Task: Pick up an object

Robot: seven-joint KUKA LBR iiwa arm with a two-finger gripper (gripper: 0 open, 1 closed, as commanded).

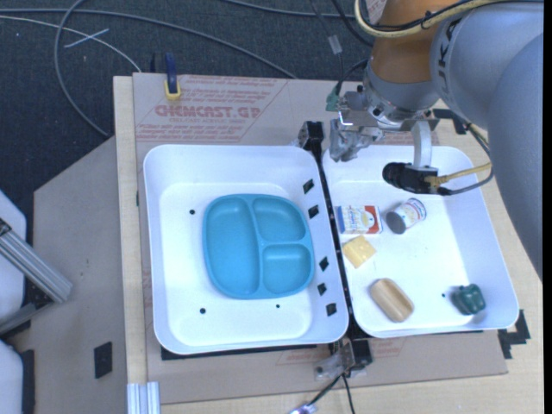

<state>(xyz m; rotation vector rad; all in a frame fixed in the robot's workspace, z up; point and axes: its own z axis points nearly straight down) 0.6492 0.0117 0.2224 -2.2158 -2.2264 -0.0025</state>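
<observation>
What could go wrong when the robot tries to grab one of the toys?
The gripper hangs right by the divider between the bins, so it might bump that wall going down. The little carton and yellow block lie close together near the same wall, so reaching for one could push the other away. The small can lies on its side and may roll off.

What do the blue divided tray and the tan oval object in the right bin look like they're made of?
The blue divided tray looks like moulded plastic: uniform turquoise colour, rounded compartment walls, a soft satin sheen. The tan oval object could be wood or matte plastic, perhaps toy bread; its surface is dull with a darker rim, and the view is too coarse to settle it.
</observation>
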